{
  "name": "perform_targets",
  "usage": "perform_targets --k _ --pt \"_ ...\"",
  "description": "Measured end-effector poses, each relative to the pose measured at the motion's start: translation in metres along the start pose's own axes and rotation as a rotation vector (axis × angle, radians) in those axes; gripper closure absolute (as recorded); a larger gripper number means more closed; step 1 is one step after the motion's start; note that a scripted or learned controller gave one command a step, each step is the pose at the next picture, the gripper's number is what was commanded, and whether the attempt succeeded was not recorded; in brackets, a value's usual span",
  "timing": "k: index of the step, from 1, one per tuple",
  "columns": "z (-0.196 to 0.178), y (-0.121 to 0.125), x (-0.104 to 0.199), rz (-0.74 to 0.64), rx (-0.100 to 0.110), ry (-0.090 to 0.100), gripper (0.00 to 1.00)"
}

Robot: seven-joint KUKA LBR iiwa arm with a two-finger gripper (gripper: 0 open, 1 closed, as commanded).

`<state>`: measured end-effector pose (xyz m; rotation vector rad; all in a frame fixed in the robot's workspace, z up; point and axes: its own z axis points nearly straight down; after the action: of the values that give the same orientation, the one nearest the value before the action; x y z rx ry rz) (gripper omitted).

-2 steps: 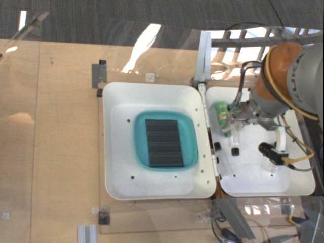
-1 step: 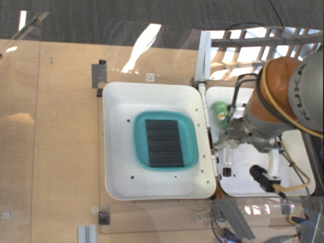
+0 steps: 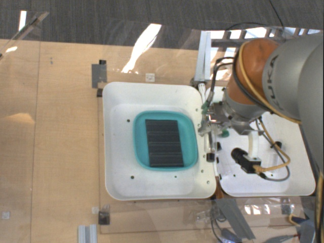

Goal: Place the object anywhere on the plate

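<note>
On the table (image 3: pixel 50 161), two shallow white bins sit side by side, their inner edges touching. The left bin (image 3: pixel 116 186) holds a teal plate (image 3: pixel 139 135), square with rounded corners, lying flat near the middle of the bin floor. A dark ridged slab (image 3: pixel 164 143) lies flat on the plate, its long sides running roughly up and down the view with a slight tilt. Teal shows past all four of its edges, so it rests wholly within the plate.

The right bin (image 3: pixel 304 186) is largely covered by the grey arm (image 3: pixel 298 59), which reaches in from the right with its orange band (image 3: pixel 253 70) above the wrist. The gripper (image 3: pixel 208 133) hangs over the seam where the two bins meet, just beside the plate's right edge and apart from the slab. From this angle it cannot be told whether the gripper is open or closed, nor whether it has hold of anything.

A small dark bracket (image 3: pixel 99 75) stands on the table near the far left corner of the left bin. Bright glare (image 3: pixel 144 44) streaks the table beyond the bins.
</note>
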<state>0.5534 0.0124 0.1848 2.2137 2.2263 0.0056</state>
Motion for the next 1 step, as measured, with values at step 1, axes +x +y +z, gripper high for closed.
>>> perform_targets --k 1 --pt "0.0055 0.0304 0.1019 -0.06 0.001 0.001 1.0"
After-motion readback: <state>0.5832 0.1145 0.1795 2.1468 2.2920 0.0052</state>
